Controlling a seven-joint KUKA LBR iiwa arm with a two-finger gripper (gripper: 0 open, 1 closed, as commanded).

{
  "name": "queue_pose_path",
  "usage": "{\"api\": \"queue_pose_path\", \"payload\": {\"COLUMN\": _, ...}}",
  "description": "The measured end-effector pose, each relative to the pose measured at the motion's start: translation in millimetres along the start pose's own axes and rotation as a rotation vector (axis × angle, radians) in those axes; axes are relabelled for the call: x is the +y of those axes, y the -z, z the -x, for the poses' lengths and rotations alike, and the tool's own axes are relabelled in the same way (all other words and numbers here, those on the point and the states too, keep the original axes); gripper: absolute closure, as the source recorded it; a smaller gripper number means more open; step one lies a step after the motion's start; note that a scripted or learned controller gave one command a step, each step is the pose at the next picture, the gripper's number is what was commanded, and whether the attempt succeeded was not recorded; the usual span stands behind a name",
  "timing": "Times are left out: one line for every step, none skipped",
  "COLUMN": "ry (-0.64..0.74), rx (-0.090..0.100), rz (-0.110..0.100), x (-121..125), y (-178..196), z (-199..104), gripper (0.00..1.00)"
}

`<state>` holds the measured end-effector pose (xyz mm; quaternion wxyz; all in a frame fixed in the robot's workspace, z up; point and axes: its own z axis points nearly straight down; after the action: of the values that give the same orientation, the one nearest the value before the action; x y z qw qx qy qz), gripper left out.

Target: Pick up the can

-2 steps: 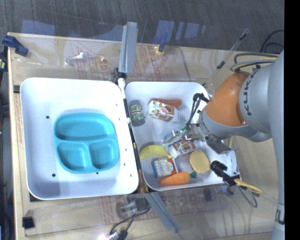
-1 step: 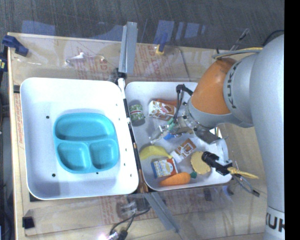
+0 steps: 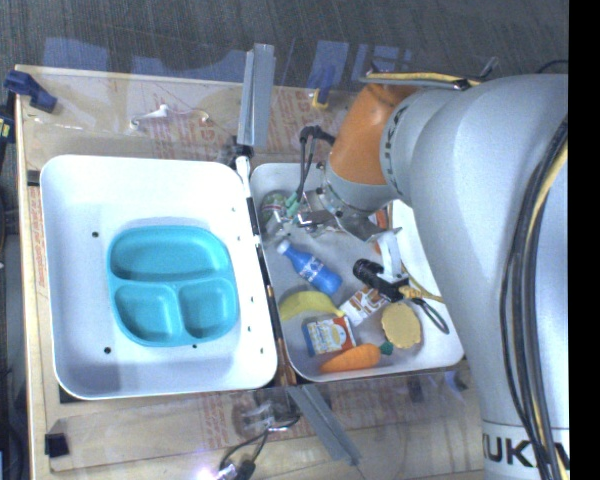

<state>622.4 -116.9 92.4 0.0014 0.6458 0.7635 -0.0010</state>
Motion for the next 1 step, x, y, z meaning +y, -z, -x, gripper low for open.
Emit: {"api": "queue_pose_path", "payload": {"ry": 0.008, "rx": 0.003, "rz": -0.003, "x": 0.3, "y": 9.2, "z": -2.0, "gripper": 1.0}}
